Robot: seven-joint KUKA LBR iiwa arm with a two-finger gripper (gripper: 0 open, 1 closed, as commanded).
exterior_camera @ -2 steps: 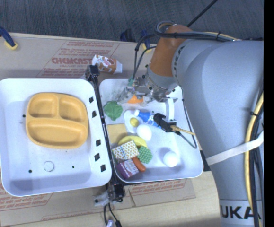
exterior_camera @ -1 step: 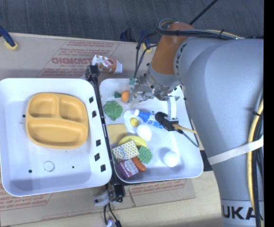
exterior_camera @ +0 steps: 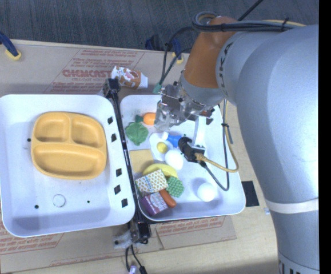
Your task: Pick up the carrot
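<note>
Carrot (exterior_camera: 167, 198): seen lying at the near edge of the right bin (exterior_camera: 228, 201), beside a patterned block (exterior_camera: 152, 182).
Jaws (exterior_camera: 164, 120): poised farther back over that bin; their opening cannot be told.
Left bin (exterior_camera: 11, 153): occupied by a yellow tray (exterior_camera: 69, 144).

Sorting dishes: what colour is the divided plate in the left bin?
Yellow plate, clearest in the camera view.

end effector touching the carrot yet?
Apart. The camera view shows the end effector at the right bin's far end, while the carrot lies at the near end beside the patterned block, several toys between them.
</note>
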